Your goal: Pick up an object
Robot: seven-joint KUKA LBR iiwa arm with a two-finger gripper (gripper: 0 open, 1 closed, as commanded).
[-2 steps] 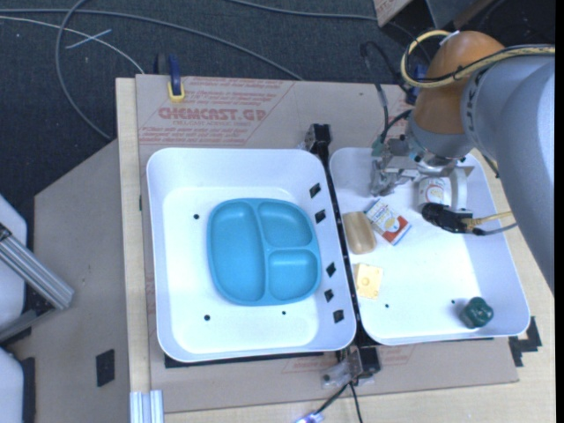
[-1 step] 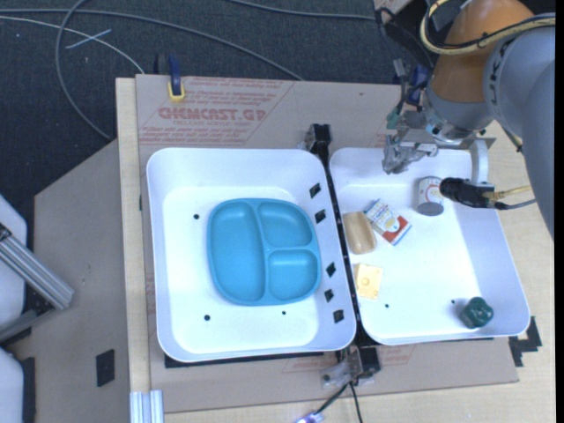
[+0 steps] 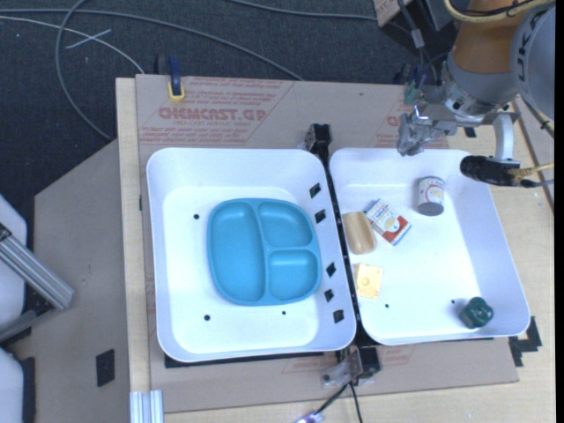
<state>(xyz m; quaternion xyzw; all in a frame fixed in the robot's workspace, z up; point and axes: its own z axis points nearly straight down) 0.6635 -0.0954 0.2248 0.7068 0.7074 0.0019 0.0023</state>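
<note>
My gripper (image 3: 411, 142) hangs above the far rim of the right bin (image 3: 493, 236), with nothing visible between its fingers. In that bin lie a small grey can (image 3: 430, 195), a red and white carton (image 3: 387, 221), a tan bread-like piece (image 3: 359, 233), a yellow cheese wedge (image 3: 368, 281) and a dark green round object (image 3: 477, 311) in the near right corner. The can is the closest thing to the gripper, a little below and right of it.
The left bin (image 3: 176, 307) holds a blue divided plate (image 3: 263, 250). Black clips run along the divider between the bins (image 3: 327, 227). Cardboard (image 3: 220, 108) lies under both bins, with a yellow-blue clamp (image 3: 176, 79) at its far left edge.
</note>
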